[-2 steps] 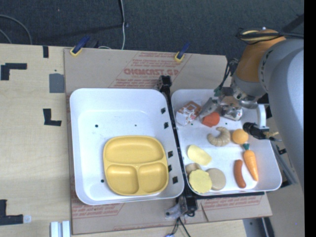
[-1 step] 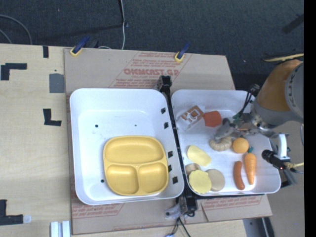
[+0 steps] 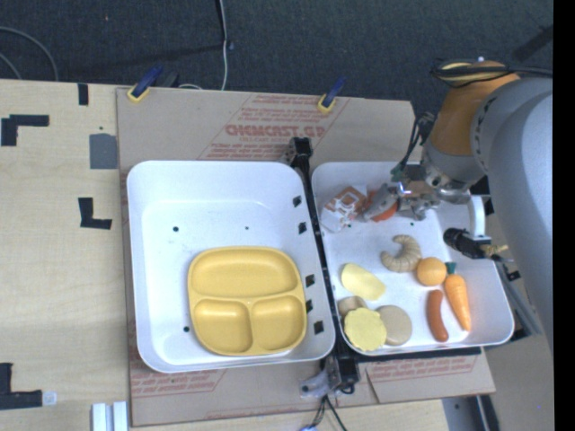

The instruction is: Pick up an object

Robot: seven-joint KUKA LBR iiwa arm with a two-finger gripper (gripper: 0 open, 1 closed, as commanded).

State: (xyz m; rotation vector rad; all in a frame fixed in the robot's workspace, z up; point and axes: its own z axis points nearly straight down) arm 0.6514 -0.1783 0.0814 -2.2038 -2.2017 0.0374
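My gripper (image 3: 406, 196) is low over the far part of the right bin (image 3: 485, 335), reaching in from the right. A small red-orange piece (image 3: 384, 211) lies right at its tip, and a crumpled white-and-red packet (image 3: 342, 206) sits just left of that. Whether the gripper touches either one is unclear. Nearer the front lie a tan croissant (image 3: 402, 252), an orange (image 3: 431, 271), a carrot (image 3: 458, 300), a red sausage (image 3: 436, 315), a pale yellow lump (image 3: 362, 281), a yellow round slice (image 3: 365, 329) and a beige disc (image 3: 394, 324).
The left bin (image 3: 153, 205) holds a yellow divided plate (image 3: 247, 299) toward its front. The bins meet at a black-clipped wall (image 3: 310, 241). Cardboard (image 3: 269, 124) lies under both bins, and the arm's grey body (image 3: 526, 178) fills the right side.
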